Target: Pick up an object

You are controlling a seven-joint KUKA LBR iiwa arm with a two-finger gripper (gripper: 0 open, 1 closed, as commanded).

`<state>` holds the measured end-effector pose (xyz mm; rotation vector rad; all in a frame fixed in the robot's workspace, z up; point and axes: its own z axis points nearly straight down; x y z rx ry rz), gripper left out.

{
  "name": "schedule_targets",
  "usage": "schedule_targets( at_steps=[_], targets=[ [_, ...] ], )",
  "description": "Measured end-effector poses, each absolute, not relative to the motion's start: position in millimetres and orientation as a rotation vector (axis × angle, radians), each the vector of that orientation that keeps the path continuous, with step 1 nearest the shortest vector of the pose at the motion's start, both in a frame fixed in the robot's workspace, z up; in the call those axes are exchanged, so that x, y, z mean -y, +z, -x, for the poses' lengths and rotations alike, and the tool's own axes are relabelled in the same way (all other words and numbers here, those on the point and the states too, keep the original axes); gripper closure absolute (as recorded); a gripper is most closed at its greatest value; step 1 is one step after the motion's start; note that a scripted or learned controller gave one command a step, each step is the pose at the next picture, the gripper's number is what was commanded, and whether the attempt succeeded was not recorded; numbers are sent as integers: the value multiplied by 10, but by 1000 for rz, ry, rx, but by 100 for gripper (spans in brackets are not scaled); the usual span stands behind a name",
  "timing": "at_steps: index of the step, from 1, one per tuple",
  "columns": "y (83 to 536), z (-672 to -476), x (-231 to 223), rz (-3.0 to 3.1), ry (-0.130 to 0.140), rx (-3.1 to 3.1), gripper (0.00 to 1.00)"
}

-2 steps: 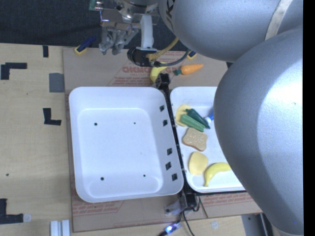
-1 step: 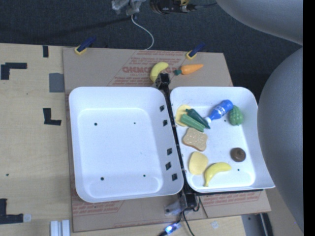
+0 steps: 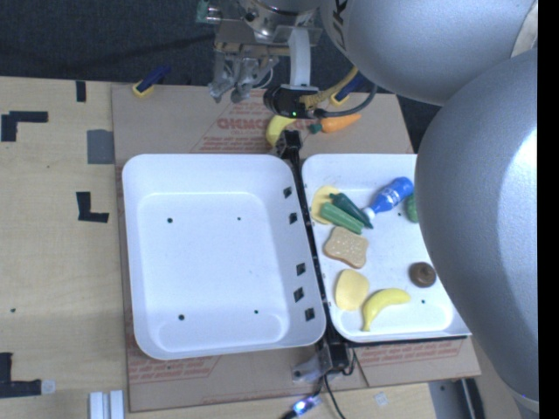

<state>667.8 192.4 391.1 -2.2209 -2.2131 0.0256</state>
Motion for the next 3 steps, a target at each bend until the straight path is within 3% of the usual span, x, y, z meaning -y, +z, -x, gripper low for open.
schedule_targets(
  at_steps=[1, 2, 3],
  targets=[
    [4826, -6680, -1981, 2220, -10, 2228, 100],
    [3317, -6386, -2353, 2209, 26, 2220, 100],
    [4853, -6218, -2337, 2221, -22, 2230, 100]
  ],
)
